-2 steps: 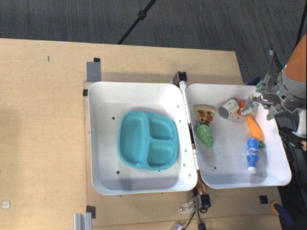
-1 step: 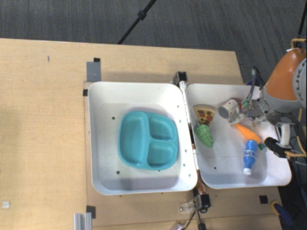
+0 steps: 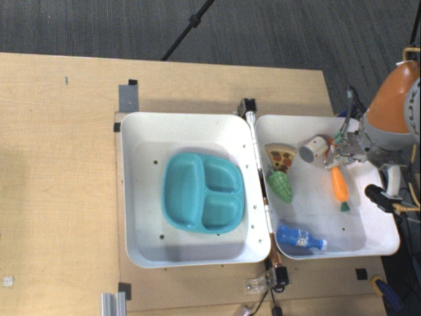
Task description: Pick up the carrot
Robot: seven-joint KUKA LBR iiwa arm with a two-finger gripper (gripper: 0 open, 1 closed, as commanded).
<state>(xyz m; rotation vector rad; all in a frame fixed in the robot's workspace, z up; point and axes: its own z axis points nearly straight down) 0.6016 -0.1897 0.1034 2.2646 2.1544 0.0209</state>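
Note:
The orange carrot (image 3: 339,185) with a green tip lies in the right bin (image 3: 378,242), near its right side, lengthwise and pointing toward the front. My gripper (image 3: 341,154) hangs just behind the carrot's far end, close above the bin floor. The grey arm with its orange band (image 3: 393,105) reaches in from the right. Nothing is seen held.
A grey cup (image 3: 314,149) lies next to the gripper on its left. A pizza slice (image 3: 281,157), a green vegetable (image 3: 280,186) and a blue bottle (image 3: 300,237) share the right bin. The left bin (image 3: 141,176) holds a teal divided plate (image 3: 202,193).

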